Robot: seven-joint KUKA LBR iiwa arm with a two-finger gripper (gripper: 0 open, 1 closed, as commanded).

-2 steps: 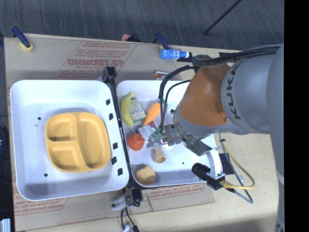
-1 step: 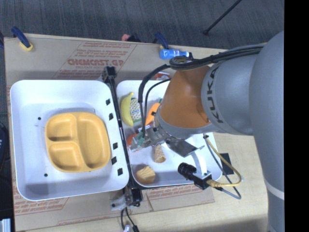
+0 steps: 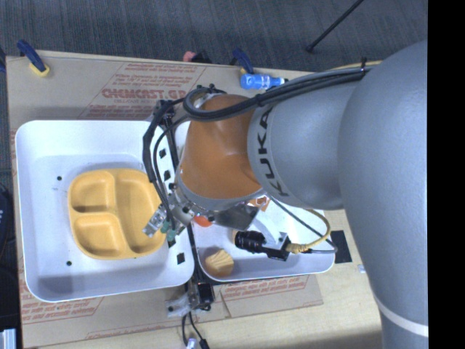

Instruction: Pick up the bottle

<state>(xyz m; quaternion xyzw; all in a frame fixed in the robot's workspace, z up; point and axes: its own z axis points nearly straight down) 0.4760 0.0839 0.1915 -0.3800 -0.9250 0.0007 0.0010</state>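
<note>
**A:** Position and state of the gripper [image 3: 161, 225]?

**B:** Low over the left bin [image 3: 36, 158], at the edge of the yellow divided tray [image 3: 109, 213] nearest the right bin [image 3: 316, 262], close to the wall between the two. Impossible to tell how far open, or whether closed on anything. No sign of a bottle in its grasp.

**A:** And the bottle?

**B:** Not identified with certainty. Most of the right bin hidden beneath the arm [image 3: 327, 122]. Showing there: a tan lump [image 3: 219, 262] near the front rim, and an orange-and-white scrap [image 3: 259, 203] peeping out under the wrist. Possibly part of the bottle, but too little exposed to say. Also a blue-and-white item [image 3: 258, 82] on the cardboard [image 3: 123, 86] beyond the bins, perhaps only a clamp.

**A:** How to do the step well, then?

**B:** Judged as the approach, with no grasp yet made.
- Rise clear of the tray first, to avoid dragging it or catching its rim.
- Confirm the target before descending, not trusting the tan lump.
- Centre over the body of the bottle and align across its narrow width, never along its length.
- Go down fully open and straight, stopping just short of the bin floor and away from the wall.
- Close only once astride the body.
- Lift slowly, guarding against a smooth round surface rolling or slipping free.
</note>
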